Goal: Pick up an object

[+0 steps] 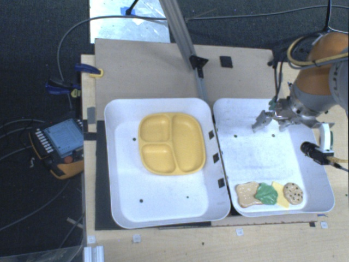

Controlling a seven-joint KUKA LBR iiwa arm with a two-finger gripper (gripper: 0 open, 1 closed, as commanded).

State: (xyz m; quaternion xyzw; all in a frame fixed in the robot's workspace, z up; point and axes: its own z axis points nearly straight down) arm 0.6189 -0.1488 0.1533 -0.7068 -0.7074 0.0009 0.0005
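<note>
the objects for picking lie in a row along the near edge of the right bin [272, 162]: a tan toast-shaped piece [247, 194] at the left, a green leafy piece [266, 193] just beside it and partly over it, a yellow piece [281, 196] tucked behind the green one, and a round speckled cookie [293, 192] at the right end. all four sit close together, touching or nearly so. well apart from them, over the far part of the same bin, the gripper [271, 118] hangs with its two fingers spread open and nothing between them. the grey arm with its orange band [322, 64] reaches in from the right. in the left bin [125, 190] a yellow divided plate [170, 143] with three compartments rests toward the far side.
</note>
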